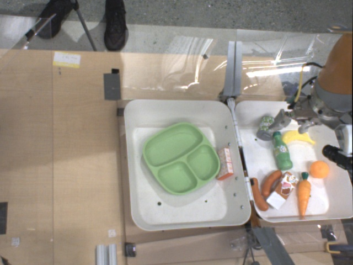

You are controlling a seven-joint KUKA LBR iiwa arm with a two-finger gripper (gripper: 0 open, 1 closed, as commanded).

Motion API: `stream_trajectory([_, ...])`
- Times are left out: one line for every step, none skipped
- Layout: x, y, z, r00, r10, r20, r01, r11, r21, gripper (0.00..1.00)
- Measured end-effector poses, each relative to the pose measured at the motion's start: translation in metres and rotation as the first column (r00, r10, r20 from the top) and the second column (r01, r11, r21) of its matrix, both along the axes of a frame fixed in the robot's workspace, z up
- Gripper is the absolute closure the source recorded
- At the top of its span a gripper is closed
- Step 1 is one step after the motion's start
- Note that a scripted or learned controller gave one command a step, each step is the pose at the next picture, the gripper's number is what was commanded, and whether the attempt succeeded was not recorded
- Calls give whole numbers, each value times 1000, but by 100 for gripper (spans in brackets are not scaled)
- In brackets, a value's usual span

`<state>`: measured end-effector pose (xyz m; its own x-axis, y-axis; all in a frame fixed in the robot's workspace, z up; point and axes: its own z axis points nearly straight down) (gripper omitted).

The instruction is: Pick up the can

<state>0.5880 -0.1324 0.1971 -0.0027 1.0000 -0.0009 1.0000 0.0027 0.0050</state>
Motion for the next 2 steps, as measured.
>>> stream_trajectory([47,34,-106,958,-287,-1,287,958,2,0])
stream_trajectory([48,33,-94,959,-283,3,283,959,2,100])
